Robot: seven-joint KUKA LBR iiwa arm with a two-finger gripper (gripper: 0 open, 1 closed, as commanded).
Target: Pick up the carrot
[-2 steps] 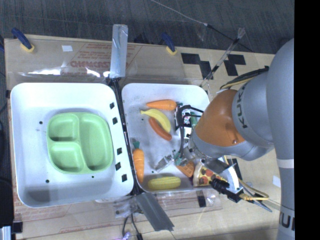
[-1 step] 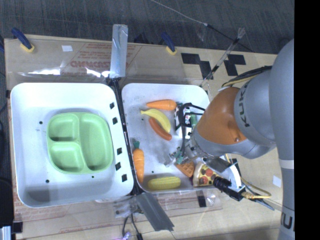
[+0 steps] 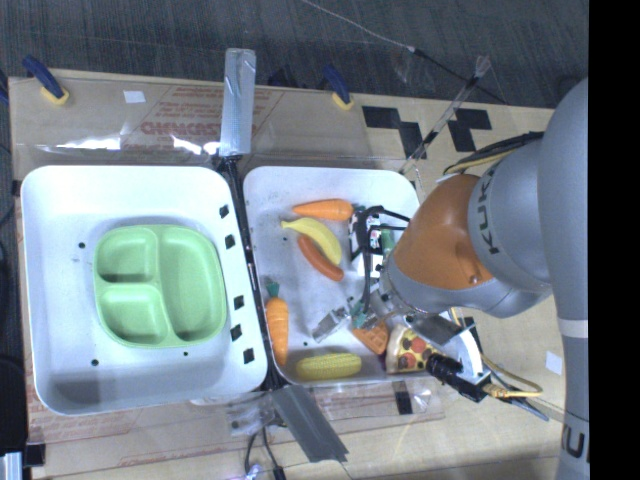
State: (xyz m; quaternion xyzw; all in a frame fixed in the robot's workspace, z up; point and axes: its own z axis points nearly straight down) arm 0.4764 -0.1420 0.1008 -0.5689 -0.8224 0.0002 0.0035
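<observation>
1. My tool (image 3: 345, 318) hangs low in the right bin (image 3: 262, 193), near that bin's front wall; I cannot tell its state.
2. The carrot (image 3: 277, 330) lies against the right bin's left wall, green top pointing away from the front, apart from my tool.
3. A corn cob (image 3: 325, 366) lies along the right bin's front wall.
4. A banana (image 3: 316, 236) rests mid-bin, between two orange pieces.
5. A green divided plate (image 3: 160, 284) sits in the left bin (image 3: 40, 198).
</observation>
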